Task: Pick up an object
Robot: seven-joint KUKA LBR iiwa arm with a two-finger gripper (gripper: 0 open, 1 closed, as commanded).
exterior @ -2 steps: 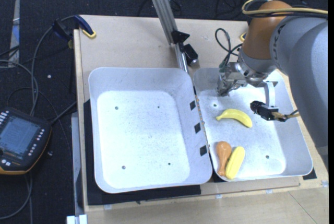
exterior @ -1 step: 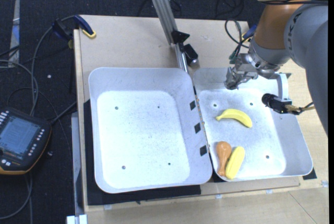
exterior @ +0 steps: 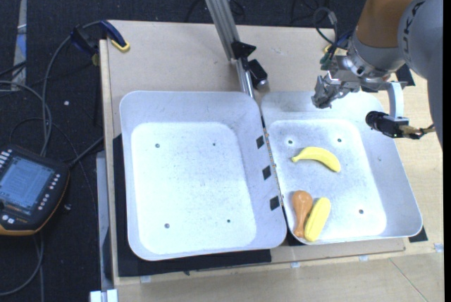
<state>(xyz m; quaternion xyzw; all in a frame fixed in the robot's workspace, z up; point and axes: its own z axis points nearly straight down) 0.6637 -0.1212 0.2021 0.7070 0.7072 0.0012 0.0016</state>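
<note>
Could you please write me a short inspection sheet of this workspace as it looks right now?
Surface: tan bench bearing two shallow white bins, left bin and right bin, side by side.
Job's things: banana, orange drumstick-shaped toy and yellow corn-like toy, all in the right bin.
Clutter: blue and yellow clamp at the bench's far left corner.
Grippers: gripper above the right bin's far edge, holding nothing.
Cables: loose black cables on the floor.
Surroundings: handheld control pendant, slanting metal strut.
</note>
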